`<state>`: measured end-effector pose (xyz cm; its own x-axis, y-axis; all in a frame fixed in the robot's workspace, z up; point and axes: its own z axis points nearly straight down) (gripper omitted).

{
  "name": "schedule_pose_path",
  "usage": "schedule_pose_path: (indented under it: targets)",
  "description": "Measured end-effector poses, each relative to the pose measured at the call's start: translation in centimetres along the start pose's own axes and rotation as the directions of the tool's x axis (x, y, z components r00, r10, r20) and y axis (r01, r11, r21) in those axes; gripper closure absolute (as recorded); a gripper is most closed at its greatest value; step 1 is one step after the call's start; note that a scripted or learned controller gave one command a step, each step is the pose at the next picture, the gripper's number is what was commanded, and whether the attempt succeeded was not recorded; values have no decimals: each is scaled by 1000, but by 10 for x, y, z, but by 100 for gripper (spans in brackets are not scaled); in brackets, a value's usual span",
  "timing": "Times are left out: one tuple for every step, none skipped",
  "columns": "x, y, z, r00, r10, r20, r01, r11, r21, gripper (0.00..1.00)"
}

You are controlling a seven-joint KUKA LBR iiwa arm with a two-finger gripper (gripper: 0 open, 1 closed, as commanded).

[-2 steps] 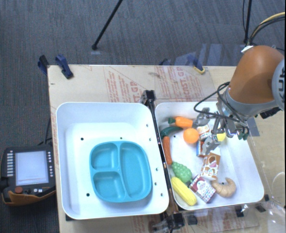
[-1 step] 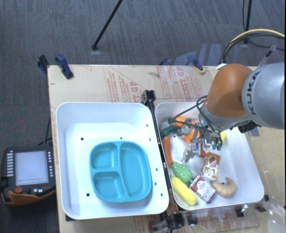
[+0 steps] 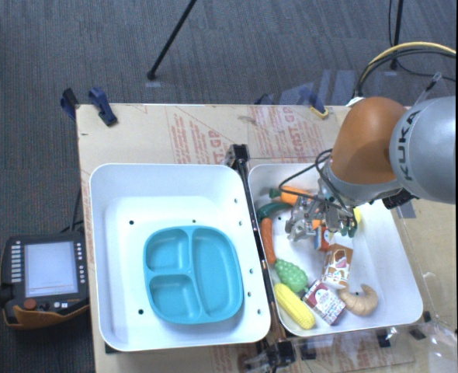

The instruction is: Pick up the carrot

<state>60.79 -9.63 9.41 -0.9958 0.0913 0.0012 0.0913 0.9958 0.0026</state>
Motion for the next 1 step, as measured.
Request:
schedule_pose_path:
  targets:
    - [62,75,-96,997,78,7,-78,997,-2,100]
